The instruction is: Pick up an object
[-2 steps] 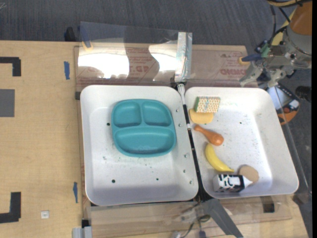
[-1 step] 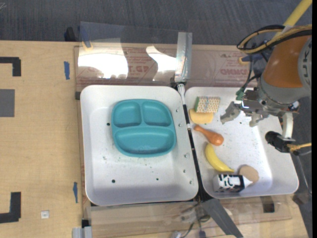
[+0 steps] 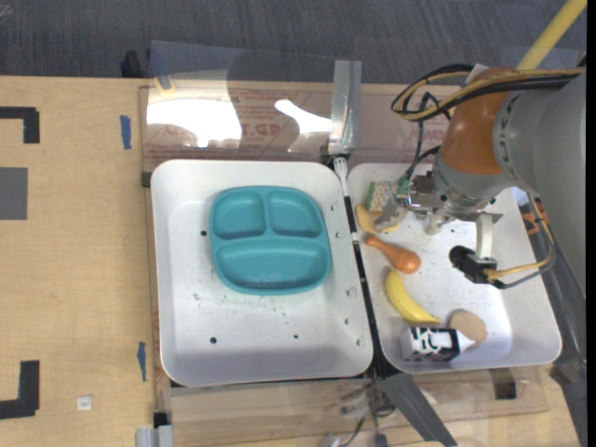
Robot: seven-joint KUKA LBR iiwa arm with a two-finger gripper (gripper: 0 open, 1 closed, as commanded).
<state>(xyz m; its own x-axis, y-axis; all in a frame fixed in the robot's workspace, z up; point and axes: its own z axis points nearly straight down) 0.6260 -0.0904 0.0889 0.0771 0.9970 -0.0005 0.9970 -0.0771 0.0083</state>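
Objects: one banana (image 3: 408, 300), one carrot (image 3: 394, 253), one egg (image 3: 468, 326); gripper (image 3: 426, 214) state unclear.

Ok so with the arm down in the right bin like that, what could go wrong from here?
The carrot, banana and another yellow piece lie close together by the bin's left wall, so the gripper may nudge one instead of grasping it, or scrape the wall. The arm's loose cables could also snag.

- I see the teal divided plate (image 3: 270, 238) lying flat in the left white bin (image 3: 186, 343), well left of the claw.
- The wooden worktop (image 3: 74, 250) stretches farther left, with black tape marks (image 3: 23, 124) and blue tape bits (image 3: 125, 130).
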